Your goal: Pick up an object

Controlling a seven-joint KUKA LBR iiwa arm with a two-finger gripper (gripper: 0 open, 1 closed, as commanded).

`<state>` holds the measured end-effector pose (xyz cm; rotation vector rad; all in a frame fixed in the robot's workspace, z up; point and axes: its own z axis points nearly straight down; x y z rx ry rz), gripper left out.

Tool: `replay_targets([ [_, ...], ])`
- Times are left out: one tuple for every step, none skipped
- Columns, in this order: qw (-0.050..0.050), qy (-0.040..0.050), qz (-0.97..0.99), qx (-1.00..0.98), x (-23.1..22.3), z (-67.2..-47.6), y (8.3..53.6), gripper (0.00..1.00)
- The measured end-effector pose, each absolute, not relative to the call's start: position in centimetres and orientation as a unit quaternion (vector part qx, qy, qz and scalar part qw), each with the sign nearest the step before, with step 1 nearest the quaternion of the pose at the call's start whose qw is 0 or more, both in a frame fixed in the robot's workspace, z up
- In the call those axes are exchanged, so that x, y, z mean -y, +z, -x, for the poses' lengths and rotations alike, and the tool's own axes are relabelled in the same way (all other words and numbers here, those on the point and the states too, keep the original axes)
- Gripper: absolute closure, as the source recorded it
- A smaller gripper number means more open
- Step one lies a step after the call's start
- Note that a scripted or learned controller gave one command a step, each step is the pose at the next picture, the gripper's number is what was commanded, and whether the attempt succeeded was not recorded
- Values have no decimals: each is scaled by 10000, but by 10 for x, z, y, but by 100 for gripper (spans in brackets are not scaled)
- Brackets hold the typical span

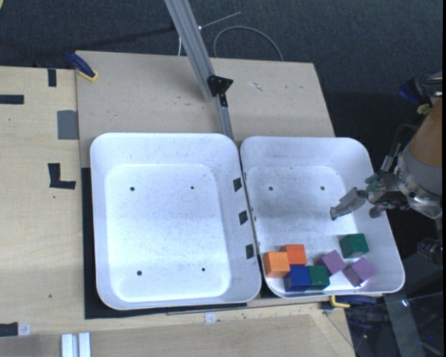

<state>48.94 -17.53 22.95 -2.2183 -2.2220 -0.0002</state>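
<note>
Two shallow white bins sit side by side on the bench, and all the blocks lie in the right bin point(312, 155), gathered along its near edge toward the near-right corner. Closest to the wall shared with the left bin point(163, 151) is a light orange block point(276, 263), with a darker orange block point(295, 253) touching it on the far side. Just beside these, tight to the near rim, a blue block point(299, 277) and a small green block point(319, 276) sit pressed together. A purple block point(332, 261) lies next to the small green one, and another purple block point(359, 271) rests in the near-right corner. A dark green block point(353, 245) stands a little apart from the cluster, close to the right wall. The arm enters over the right rim of this bin, and the gripper point(354, 201) hangs over the right-hand part of the bin floor, on the far side of the dark green block and well apart from the orange pair. One grey finger point(343, 205) points toward the bin's middle; how far the pincer is spread cannot be told from this angle, and no block shows between the fingers.
</note>
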Motion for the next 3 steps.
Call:
replay_targets([
  [-41, -21, 7062, 7080, 155, -486, 496, 0],
  [26, 17, 7051, 7091, 100, -502, 431, 0],
  [39, 34, 7063, 7079, 40, -515, 248, 0],
])
